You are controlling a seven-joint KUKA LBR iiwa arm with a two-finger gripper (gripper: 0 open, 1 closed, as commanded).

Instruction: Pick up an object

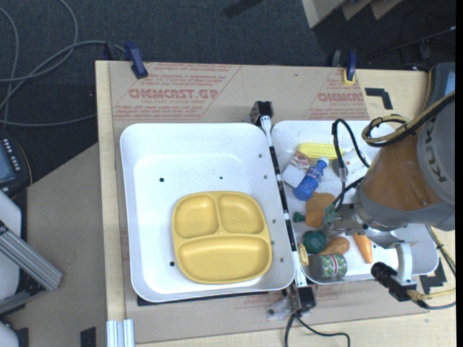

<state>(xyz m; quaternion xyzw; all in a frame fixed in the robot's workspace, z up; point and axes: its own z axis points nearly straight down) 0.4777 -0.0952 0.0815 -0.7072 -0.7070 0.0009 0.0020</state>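
- In the right bin (pixel 289 132), small objects crowd together: a yellow corn cob (pixel 316 150), a blue bottle (pixel 309 181), an orange-brown lump (pixel 319 208), a green piece (pixel 314 241), a carrot (pixel 364 248) and a can (pixel 329 266).
- The arm (pixel 398 179) reaches over them; its gripper (pixel 338 219) sits low among the items, and whether it is spread or pinching cannot be told.
- The left bin (pixel 145 157) holds a yellow divided plate (pixel 221 237).

Slanted overhead view, perhaps mid-distance

Divided tray (pixel 221 237) sits in left bin (pixel 145 157), lower centre of frame. Bottle (pixel 309 180), can (pixel 329 266), corn (pixel 317 150) crowd right bin (pixel 289 132); arm (pixel 401 179) over them, frame right.
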